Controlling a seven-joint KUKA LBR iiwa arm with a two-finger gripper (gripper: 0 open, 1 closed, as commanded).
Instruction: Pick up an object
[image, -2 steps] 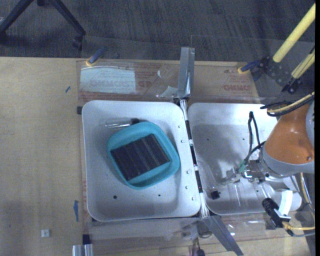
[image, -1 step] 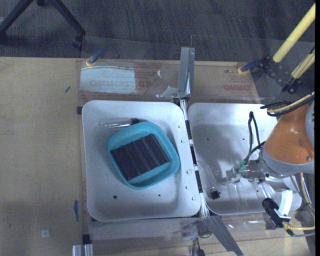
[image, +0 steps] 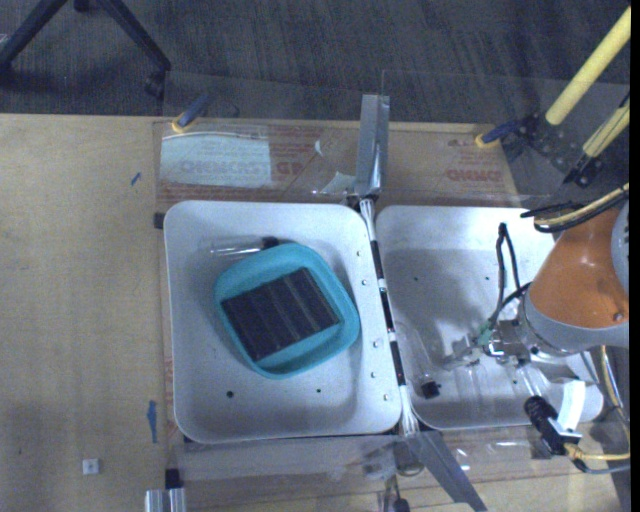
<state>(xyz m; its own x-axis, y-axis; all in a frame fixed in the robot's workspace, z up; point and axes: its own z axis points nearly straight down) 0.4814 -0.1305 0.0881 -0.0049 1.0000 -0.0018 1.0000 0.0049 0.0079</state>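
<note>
Grey arm, orange band, black cables, white connector nr wrist.

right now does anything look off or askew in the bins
The teal tray in the left bin sits rotated, its edges askew to the bin walls. A thin clear item lies partly tucked behind it. Nothing looks spilled or broken.

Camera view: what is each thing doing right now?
Teal tray: lying flat in the left bin, turned at a slant, dark ribbed panel facing up.
Claw: low inside the right bin, nothing seen in it.
Small dark bit: lying on the right bin's floor, beside the claw.
</note>
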